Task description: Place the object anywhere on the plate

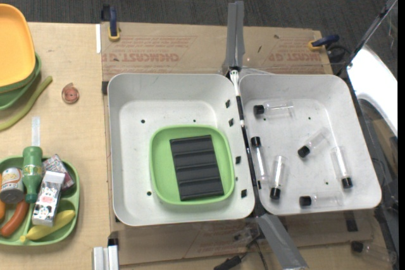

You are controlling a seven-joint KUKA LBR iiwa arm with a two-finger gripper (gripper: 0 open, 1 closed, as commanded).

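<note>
Black ridged block (196,167) lies flat in the middle of the green plate (161,164), its ribs running across, and we see it touching nothing else. We cannot tell the state of the gripper. The plate sits in the left bin (126,202). Left of the plate and slightly nearer, a green tray (71,215) holds toy food and a small bottle. Right of the plate, the right bin (362,136) holds several clear tubes (276,175) with black caps, scattered apart. Beyond the plate lies cardboard (171,50) with clamps, and far left of it, stacked yellow and green dishes (14,50).
</note>
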